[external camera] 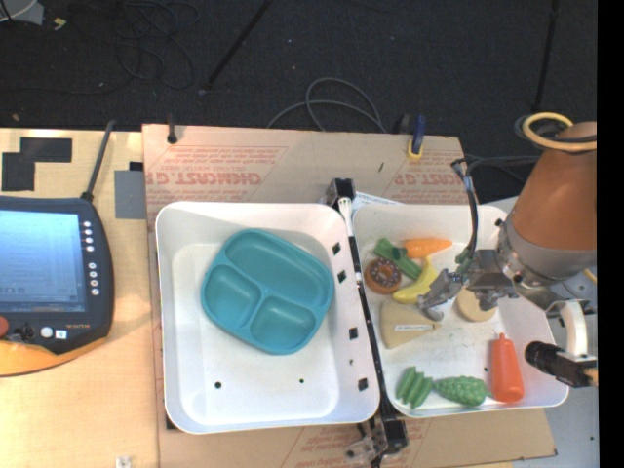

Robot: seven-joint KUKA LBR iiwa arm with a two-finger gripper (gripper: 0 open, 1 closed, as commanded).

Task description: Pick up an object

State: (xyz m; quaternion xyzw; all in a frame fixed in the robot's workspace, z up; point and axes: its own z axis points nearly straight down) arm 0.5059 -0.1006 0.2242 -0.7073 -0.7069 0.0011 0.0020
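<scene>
The gripper (436,300) is seen low in the right bin (531,398), beside a yellow banana (419,284) and above a tan wedge (409,326) (whether the jaws are wide or closed cannot be told). A teal tray (266,291) lies in the left bin (180,359).

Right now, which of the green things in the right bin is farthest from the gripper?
The green pods at the bin's near edge, left of the bumpy green piece. The third green item lies up by the carrot, closer to the gripper.
</scene>
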